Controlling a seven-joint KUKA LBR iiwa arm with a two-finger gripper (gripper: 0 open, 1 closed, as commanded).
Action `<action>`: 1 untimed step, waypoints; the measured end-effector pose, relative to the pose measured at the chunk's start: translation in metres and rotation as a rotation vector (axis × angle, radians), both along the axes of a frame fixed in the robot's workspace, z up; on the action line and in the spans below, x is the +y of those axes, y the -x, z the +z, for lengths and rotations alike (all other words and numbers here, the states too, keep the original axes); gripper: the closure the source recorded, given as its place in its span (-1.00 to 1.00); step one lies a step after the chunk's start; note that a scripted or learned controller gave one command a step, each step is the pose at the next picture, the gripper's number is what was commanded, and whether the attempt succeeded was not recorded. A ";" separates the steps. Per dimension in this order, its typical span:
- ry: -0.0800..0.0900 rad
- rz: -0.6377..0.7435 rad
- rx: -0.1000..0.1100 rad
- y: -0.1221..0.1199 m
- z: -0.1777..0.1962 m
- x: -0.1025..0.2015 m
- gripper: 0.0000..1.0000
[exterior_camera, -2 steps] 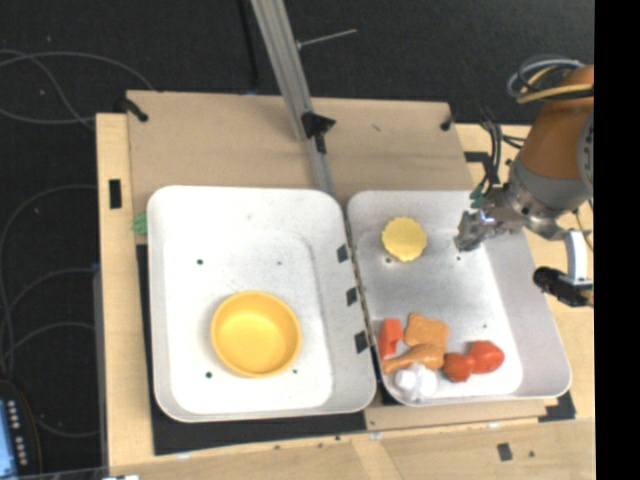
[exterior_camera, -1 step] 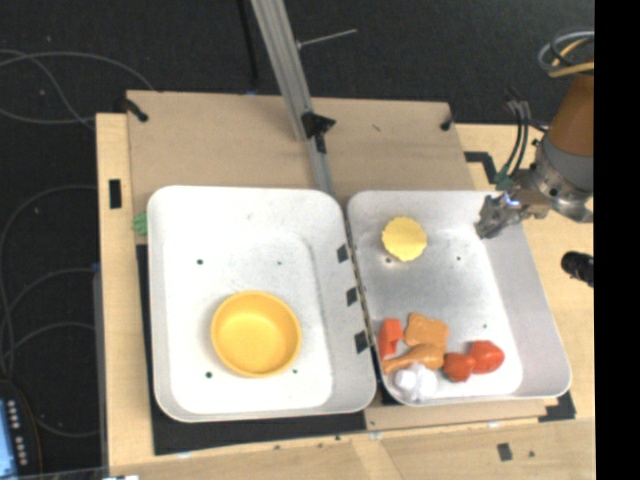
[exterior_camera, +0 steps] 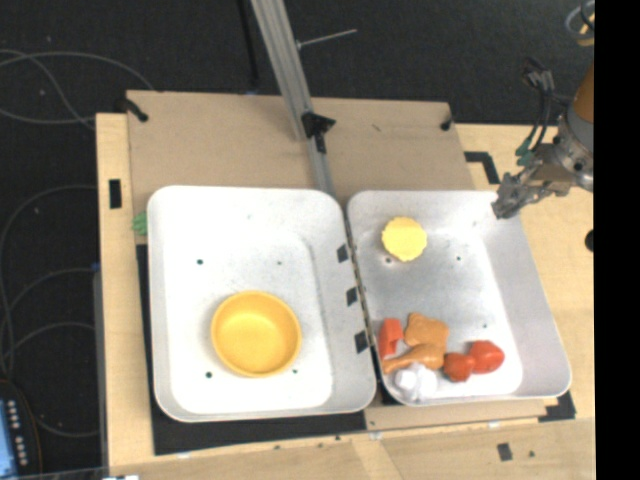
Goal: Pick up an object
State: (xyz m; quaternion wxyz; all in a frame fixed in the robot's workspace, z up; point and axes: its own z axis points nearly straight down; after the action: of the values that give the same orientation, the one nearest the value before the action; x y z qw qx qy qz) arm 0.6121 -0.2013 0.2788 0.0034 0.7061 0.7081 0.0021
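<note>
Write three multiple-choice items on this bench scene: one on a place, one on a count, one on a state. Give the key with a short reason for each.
1. Where does the yellow bowl sit?
A. in the left bin
B. in the right bin
C. on the bench outside both bins

2. How many white bins lie on the bench?
A. one
B. two
C. three

3. How does the gripper stand?
A. down among the orange and red pieces
C. pressed into the bowl
B. at the right bin's far right corner

Key: 1 A, it rests in the left bin. 2 B, two lie side by side. 3 B, it hangs by the right bin rim, apart from the pieces.

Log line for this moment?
gripper: above right bin's far right corner, holding nothing | yellow bowl: left bin
</note>
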 end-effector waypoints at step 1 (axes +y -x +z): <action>-0.003 0.004 0.006 -0.004 0.006 0.049 1.00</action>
State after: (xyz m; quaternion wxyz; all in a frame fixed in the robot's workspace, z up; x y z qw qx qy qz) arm 0.6164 -0.1522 0.2843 0.0003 0.7046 0.7096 0.0012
